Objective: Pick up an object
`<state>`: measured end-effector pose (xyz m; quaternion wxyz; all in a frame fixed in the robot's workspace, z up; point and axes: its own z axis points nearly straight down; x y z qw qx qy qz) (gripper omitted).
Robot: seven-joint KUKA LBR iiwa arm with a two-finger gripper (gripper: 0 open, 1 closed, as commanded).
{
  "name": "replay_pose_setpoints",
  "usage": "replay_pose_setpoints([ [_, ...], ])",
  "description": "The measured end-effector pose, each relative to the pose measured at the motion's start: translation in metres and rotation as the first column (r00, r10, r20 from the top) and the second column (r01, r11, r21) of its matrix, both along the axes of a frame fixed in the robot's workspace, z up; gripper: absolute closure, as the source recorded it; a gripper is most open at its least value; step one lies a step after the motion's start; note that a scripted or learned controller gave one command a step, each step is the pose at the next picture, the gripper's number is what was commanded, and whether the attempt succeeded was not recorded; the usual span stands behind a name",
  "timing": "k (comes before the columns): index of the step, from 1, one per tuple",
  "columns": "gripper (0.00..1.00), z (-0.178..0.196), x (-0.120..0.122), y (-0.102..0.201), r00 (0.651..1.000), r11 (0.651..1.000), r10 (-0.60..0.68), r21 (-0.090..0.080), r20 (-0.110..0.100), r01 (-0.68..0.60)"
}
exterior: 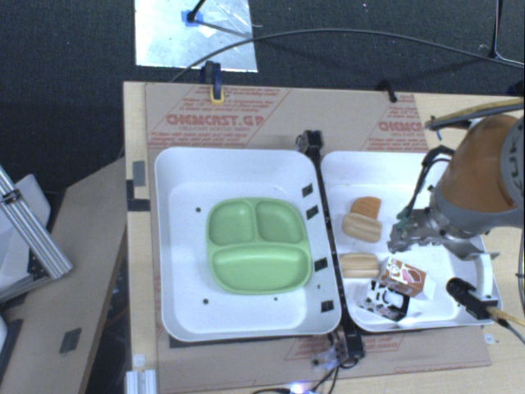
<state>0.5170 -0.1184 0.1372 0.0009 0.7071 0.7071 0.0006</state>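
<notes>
Approach step — grey two-finger gripper hovers over right white bin, grip state can't tell, just above small brown-and-white carton near bin's front edge (tan bread-like pieces beside) — next: descend, close.

The arm runs off the right edge, hiding the pincer's fingertips.

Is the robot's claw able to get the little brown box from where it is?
Probably yes. The claw hangs in the right bin, just above the brown box, with nothing between them.
</notes>
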Motion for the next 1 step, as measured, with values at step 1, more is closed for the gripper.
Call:
replay_pose_setpoints([
  [1, 1.0, 0.0578, 0.0102, -0.0049, 1.0, 1.0, 0.004, -0.001, 0.005, -0.004],
])
